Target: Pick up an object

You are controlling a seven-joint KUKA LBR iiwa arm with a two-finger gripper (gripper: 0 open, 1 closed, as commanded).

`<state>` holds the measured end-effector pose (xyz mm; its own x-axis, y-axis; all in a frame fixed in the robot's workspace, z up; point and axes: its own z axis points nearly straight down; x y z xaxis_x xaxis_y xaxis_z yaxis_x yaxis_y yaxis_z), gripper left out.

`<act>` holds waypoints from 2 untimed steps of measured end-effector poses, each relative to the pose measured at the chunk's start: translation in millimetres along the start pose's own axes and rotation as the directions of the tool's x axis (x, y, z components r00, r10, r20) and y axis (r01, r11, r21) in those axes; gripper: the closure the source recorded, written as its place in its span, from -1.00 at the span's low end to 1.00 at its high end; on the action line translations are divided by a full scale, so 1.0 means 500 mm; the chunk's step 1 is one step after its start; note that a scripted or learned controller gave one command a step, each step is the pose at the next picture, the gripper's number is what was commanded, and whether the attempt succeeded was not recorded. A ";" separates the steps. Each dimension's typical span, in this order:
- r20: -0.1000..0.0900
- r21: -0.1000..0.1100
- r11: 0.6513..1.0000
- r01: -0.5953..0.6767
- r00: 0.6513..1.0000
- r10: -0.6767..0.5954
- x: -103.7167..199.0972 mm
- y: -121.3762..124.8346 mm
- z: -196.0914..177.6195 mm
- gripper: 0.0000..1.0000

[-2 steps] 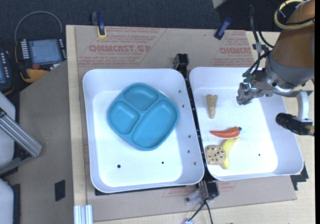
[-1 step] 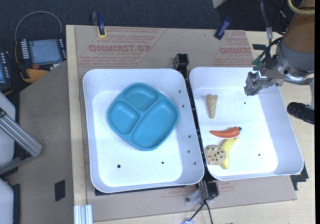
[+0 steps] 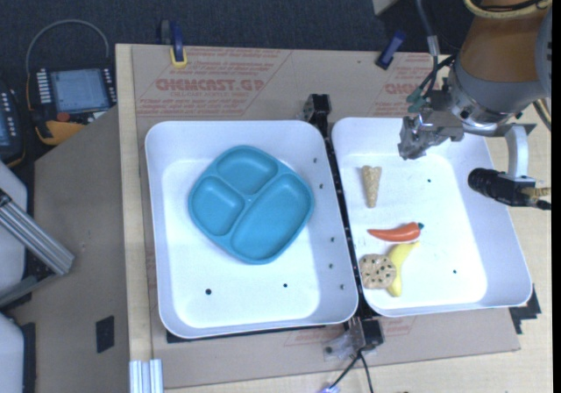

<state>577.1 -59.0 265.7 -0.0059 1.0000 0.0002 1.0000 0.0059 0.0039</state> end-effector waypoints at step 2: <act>0.000 0.000 1.000 -0.001 1.000 0.001 0.186 0.057 0.039 1.00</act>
<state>605.1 34.3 246.1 -0.0050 1.0000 0.0004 1.0000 0.0050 0.0034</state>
